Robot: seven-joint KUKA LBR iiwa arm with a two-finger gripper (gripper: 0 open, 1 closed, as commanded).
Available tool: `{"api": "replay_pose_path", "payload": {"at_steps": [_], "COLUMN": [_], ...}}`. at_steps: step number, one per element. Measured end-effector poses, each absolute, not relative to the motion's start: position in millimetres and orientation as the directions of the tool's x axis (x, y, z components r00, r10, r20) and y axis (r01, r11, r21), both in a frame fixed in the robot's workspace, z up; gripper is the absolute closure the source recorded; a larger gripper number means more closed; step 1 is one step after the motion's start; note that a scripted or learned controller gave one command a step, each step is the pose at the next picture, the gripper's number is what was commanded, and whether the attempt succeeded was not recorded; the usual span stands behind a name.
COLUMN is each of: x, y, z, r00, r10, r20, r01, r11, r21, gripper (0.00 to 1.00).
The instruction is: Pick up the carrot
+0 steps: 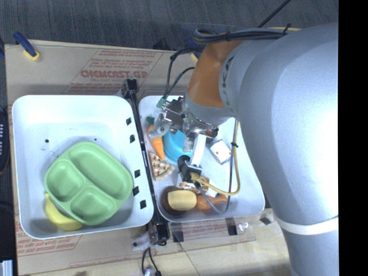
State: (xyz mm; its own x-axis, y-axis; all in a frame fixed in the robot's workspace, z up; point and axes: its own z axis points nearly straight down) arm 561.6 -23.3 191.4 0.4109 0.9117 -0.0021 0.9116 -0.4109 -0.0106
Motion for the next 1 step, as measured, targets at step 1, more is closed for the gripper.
{"api": "replay_pose_path", "payload": {"at_steps": [1], "x": [561.6], "y": [-23.4], "z": [191.4], "r00": [0.411], "r10": [0.912], "r20": [-0.002], "r01": [0.912], "r11": [-0.411], "r21": [-0.011], "gripper": [0.00]}}
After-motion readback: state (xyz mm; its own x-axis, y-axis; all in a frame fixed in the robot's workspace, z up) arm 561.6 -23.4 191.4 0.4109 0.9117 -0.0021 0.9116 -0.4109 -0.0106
